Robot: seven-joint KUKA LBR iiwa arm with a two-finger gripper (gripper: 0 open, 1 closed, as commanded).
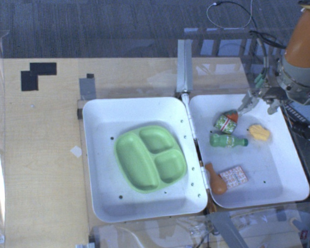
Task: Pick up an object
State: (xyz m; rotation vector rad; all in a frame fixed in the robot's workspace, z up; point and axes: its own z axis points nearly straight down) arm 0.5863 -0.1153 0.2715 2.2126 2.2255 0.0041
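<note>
My gripper hangs over the back of the right bin, open, with nothing between its fingers. Just below its left finger lies a red and green can-shaped item. A yellow item rests under the gripper, slightly toward the front. A green bottle lies on its side in the middle of the bin. Near the front left corner are an orange drumstick-shaped item and a pink checkered packet.
The left bin holds a green divided plate. A raised divider separates the two bins. The arm's orange band and grey wrist stand above the right bin's back right corner, with cables behind.
</note>
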